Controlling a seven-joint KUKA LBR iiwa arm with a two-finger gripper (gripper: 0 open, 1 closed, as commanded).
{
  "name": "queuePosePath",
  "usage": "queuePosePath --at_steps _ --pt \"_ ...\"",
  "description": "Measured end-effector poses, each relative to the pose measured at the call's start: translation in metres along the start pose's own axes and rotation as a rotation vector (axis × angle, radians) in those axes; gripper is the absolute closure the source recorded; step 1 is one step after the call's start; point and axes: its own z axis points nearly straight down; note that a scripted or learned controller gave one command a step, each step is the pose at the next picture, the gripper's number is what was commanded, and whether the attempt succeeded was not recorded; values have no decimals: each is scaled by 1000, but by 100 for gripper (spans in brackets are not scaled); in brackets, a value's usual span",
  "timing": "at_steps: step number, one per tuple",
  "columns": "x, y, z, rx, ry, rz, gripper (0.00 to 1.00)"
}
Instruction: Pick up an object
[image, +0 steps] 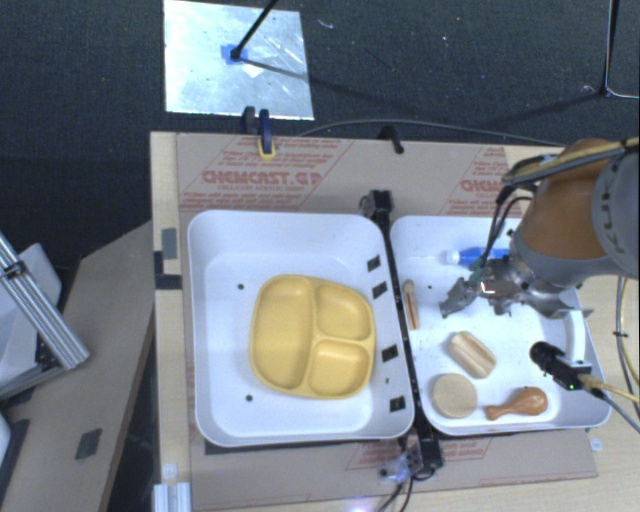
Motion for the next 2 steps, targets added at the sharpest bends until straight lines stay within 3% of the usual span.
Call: queuePosePath --at_steps 1,2 --pt "-6 2 60 1 0 0 0" --pt "-6 2 67 -2 0 0 0"
